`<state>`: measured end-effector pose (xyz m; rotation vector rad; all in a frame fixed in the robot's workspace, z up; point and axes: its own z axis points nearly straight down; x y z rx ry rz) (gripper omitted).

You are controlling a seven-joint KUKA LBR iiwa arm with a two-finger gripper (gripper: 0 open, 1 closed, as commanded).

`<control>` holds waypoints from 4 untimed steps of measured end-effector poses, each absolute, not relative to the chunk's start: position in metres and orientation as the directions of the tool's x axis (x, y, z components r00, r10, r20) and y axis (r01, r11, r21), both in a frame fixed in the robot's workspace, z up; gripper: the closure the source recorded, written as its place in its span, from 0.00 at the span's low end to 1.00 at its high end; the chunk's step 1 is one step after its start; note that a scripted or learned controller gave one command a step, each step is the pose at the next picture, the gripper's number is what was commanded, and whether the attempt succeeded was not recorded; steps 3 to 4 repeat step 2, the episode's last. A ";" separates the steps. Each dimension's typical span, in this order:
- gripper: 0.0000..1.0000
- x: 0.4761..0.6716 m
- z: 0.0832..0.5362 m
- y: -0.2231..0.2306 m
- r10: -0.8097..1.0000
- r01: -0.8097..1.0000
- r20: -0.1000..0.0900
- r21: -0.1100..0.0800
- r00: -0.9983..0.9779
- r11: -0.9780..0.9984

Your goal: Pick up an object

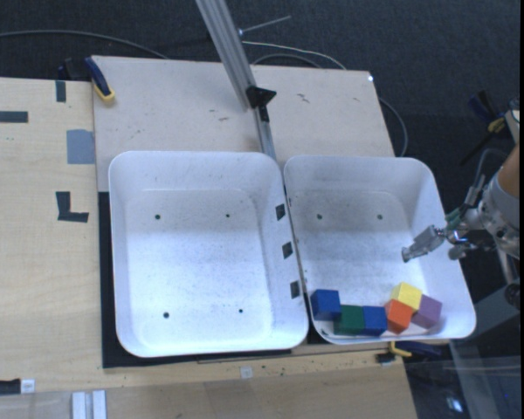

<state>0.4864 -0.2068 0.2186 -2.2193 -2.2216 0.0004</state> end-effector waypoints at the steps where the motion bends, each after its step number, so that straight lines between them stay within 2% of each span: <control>1: 0.00 0.516 0.217 -0.097 1.000 1.000 0.003 -0.001 -0.010 0.010; 2: 0.00 0.488 0.088 -0.151 1.000 1.000 -0.001 -0.004 0.002 -0.002; 4: 0.00 0.488 0.088 -0.151 1.000 1.000 -0.001 -0.004 0.002 -0.002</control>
